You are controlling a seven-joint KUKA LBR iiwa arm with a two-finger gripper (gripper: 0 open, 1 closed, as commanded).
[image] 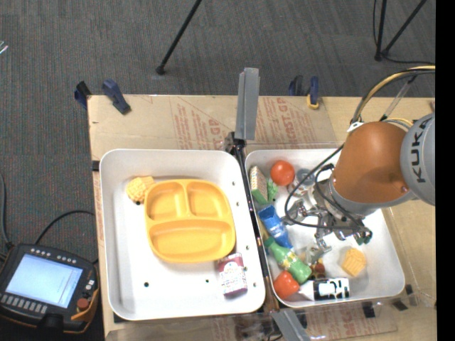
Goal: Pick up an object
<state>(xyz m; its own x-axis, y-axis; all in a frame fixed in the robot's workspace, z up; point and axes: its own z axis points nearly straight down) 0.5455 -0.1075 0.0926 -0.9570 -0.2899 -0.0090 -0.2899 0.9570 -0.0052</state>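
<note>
Two bins (114, 190) touch; gripper (323, 244) state unclear, hemmed by toys against right bin's near edge.

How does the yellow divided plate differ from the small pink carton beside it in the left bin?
The yellow divided plate is wide and lies flat near the bin's middle; the pink carton is far smaller and lies by the near edge. The plate is plain yellow with three compartments; the carton is pink and white with print. Both lie in the left bin.

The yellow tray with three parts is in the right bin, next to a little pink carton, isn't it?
Not quite. The camera view shows the yellow tray in the left bin, not the right one. The little pink carton does sit right beside it.
</note>
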